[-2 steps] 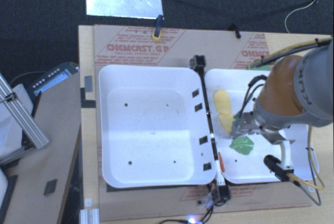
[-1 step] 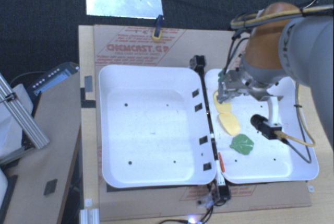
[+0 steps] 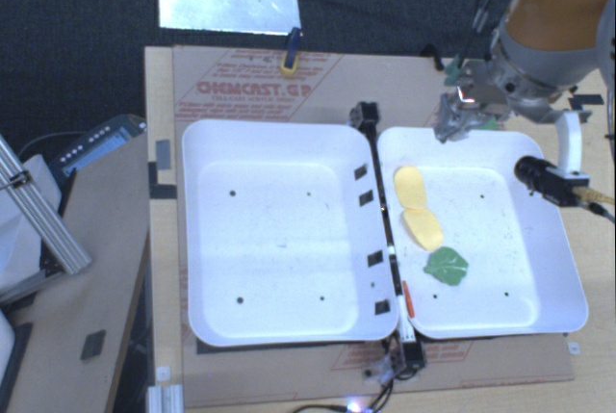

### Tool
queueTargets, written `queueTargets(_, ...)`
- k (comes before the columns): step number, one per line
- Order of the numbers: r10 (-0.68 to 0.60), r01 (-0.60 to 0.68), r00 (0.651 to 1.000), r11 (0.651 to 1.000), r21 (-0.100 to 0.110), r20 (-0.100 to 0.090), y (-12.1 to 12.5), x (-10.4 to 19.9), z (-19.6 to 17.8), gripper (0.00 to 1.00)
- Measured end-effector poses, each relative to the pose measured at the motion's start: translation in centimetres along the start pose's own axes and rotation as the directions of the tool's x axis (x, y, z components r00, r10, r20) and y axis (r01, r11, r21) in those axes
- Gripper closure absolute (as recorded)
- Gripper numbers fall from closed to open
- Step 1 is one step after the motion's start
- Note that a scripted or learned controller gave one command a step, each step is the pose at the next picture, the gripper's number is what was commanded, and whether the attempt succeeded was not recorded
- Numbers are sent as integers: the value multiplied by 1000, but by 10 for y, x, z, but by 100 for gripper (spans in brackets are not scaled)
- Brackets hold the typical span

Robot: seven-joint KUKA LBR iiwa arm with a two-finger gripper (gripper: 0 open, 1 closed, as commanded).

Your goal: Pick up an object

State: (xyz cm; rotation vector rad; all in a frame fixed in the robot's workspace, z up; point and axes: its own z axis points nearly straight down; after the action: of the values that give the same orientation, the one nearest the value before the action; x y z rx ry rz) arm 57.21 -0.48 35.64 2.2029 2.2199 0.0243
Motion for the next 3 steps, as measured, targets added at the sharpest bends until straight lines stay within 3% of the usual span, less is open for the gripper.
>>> queueTargets(1,-7,7,1000,1000,11,-4,-48,80,-68,100)
queueTargets(2,-6,6,1000,1000,12,-5,-30,169,-118,100)
queueTargets(3,-7,7,1000,1000,14,-6,-83,245,-184,100)
